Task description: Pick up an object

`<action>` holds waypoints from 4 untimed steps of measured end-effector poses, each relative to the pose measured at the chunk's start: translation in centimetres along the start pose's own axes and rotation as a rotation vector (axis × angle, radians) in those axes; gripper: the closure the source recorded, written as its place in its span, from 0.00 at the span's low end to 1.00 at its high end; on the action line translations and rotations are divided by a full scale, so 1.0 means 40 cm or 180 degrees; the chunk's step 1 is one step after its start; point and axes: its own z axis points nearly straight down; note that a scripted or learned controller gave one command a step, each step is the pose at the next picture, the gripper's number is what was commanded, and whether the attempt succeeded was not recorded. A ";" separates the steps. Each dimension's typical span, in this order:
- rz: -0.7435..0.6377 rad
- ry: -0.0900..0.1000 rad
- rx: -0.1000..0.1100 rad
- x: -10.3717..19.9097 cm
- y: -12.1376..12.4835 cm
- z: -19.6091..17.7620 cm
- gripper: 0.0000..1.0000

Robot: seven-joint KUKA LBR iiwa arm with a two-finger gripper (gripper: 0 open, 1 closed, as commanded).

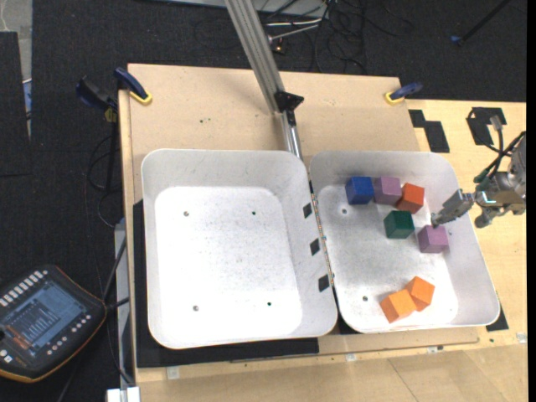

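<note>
Hovering gripper (469,210) at right bin (469,308) edge, just above purple cube (433,239), so we're lined up for it; jaws spread, holding nothing.

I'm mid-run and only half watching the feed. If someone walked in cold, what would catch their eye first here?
Probably the cluster of coloured blocks in the right bin: a blue block, a green block and an orange pair nearer the front. Next, the end effector at that bin's right rim, one finger reaching toward a purple block. The left bin is a plain white expanse beside it.
</note>
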 end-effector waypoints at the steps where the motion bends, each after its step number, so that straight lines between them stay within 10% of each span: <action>1: -0.0001 -0.0005 -0.0015 0.000 0.002 -0.006 0.00; 4: 0.0000 -0.0038 -0.0082 -0.013 0.041 0.311 0.00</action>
